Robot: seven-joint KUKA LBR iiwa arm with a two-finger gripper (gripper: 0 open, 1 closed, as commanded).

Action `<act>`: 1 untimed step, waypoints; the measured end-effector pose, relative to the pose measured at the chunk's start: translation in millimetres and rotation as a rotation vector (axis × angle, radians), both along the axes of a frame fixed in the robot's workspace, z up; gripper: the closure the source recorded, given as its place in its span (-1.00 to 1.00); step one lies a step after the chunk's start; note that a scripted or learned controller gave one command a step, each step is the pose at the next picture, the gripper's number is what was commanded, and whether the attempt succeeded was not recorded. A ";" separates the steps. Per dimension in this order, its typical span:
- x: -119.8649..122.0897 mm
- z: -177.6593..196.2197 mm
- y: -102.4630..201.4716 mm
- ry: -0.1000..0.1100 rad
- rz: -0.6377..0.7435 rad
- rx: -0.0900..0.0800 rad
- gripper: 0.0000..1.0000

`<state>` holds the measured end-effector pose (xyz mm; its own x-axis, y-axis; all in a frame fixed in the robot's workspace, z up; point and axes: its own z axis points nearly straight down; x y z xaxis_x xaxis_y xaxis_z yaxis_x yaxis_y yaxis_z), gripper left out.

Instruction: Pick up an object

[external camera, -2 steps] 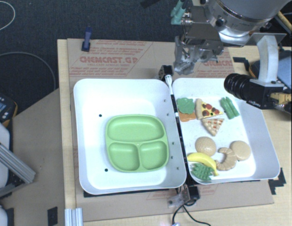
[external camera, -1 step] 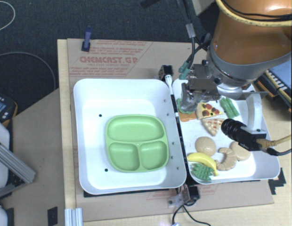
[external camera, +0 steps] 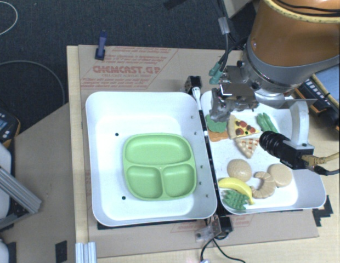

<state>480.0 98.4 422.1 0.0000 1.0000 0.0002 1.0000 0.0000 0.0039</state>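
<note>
Orange and grey, your arm comes in from the upper right of the frame, and its gripper hangs low over the top left corner of the right bin. You can't tell from here if the jaws are released or clenched, because the wrist hides them. Nothing can be seen held between them.

Right under the gripper lies a flat toy with a green piece and an orange piece, close against the wall between the two bins. That looks like the thing to go for. Come down straight and slow, and stay off the wall, or one side of the jaws may land on the rim. The toy is thin, so go low before you squeeze.

Beside it sits a pizza slice, almost touching. Try not to push it.

On the left, the other bin holds a green plate with three parts.
</note>
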 end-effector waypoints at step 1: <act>-0.7 -3.7 -3.3 0.005 -0.001 -0.001 1.00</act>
